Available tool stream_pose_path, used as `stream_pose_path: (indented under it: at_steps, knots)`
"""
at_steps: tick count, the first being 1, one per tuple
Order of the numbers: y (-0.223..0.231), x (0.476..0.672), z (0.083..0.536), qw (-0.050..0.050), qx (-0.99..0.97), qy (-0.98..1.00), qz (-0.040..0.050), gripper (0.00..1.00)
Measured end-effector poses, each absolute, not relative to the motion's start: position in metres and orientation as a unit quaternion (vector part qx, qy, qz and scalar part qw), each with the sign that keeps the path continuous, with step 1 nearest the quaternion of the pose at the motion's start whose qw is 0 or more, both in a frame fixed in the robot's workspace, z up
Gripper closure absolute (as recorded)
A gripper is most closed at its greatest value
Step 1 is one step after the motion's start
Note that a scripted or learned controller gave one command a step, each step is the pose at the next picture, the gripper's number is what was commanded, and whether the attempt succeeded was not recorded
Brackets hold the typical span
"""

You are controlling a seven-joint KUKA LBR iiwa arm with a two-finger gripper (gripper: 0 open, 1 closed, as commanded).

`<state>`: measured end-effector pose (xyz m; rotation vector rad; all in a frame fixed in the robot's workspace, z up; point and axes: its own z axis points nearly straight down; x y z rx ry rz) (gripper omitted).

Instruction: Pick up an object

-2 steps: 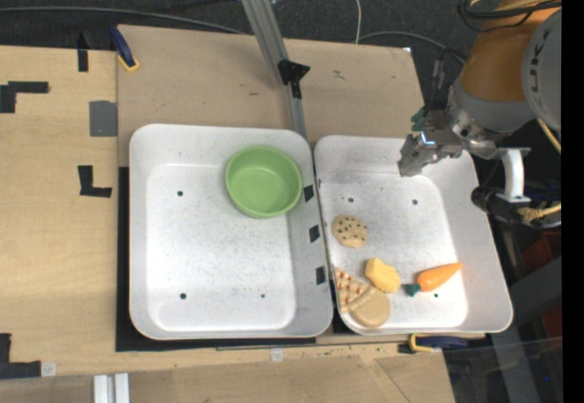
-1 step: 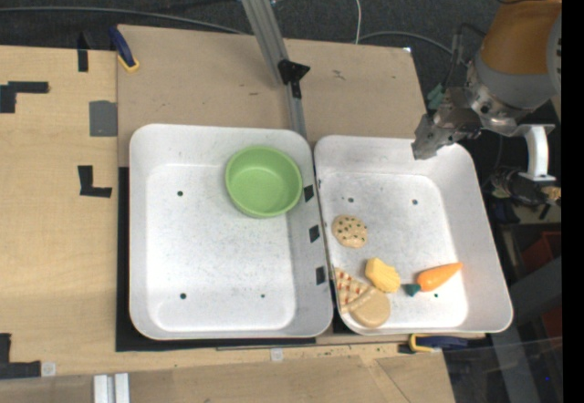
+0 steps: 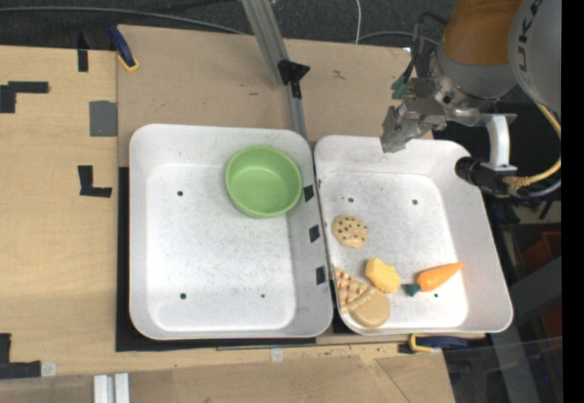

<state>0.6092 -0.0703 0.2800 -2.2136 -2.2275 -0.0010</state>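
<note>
At the near edge of the right bin (image 3: 474, 210) lie a round tan biscuit (image 3: 370, 310) and a waffle piece (image 3: 345, 284) touching it. Just behind them sit a yellow lump (image 3: 383, 275) and a toy carrot (image 3: 436, 277), with a speckled cookie (image 3: 349, 231) farther back. In the left bin (image 3: 160, 237), a green bowl (image 3: 264, 180) rests near the far right corner. The tool (image 3: 399, 132) hangs over the right bin's far rim with nothing in it; whether it is released or clenched, I cannot tell.
</note>
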Motion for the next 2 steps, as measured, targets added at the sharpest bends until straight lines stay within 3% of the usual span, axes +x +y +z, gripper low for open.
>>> stream_pose_path:
  at_steps: [2]
  knots:
    - [0.032, 0.631, 0.249, 0.002, -0.705, -0.709, 0.0012, 1.00]
